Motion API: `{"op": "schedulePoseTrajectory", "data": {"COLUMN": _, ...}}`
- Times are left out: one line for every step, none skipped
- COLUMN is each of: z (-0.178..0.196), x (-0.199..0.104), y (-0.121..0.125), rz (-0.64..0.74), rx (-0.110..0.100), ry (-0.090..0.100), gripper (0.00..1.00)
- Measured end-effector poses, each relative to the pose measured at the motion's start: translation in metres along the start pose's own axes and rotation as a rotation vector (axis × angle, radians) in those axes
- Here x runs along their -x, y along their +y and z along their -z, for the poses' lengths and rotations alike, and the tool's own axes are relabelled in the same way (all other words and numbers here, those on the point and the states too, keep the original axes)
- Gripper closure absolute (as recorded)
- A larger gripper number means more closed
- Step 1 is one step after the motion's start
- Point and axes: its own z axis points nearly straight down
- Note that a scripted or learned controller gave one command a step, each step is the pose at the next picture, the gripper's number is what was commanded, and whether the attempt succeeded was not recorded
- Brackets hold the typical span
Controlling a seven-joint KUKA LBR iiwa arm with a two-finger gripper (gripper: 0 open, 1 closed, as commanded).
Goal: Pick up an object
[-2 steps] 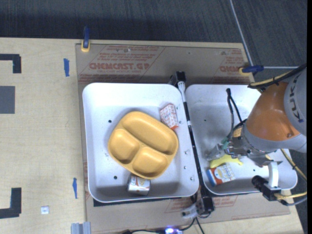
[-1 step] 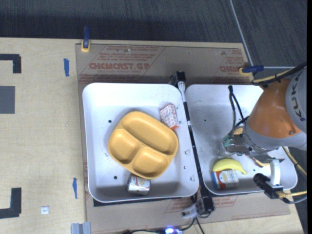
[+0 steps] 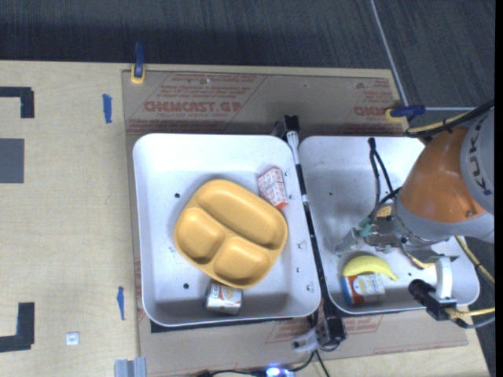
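Two small things lie at the near edge of the right bin [image 3: 330, 159]: a red and white can [image 3: 363, 288] on its side, touching a yellow toy banana [image 3: 371, 267] just behind it. The banana looks light and smooth, maybe slippery, so pinching across its fat middle seems best. Right behind it hangs the end effector [image 3: 376, 234], and I cannot tell whether it is spread or pressed together.

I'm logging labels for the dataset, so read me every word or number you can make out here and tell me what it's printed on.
"CHEMCAST GP": red print on the brown board behind the bins.
"KU": partial lettering on the arm.
Print on the small carton, the packet and the can: too blurred to read.
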Motion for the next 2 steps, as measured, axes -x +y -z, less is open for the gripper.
{"op": "schedulePoseTrajectory", "data": {"z": -0.01, "x": -0.005, "y": -0.012, "rz": 0.002, "rx": -0.005, "ry": 0.002, "gripper": 0.0}}
{"op": "schedulePoseTrajectory", "data": {"z": 0.001, "x": -0.005, "y": -0.01, "rz": 0.0, "rx": 0.002, "ry": 0.0, "gripper": 1.0}}
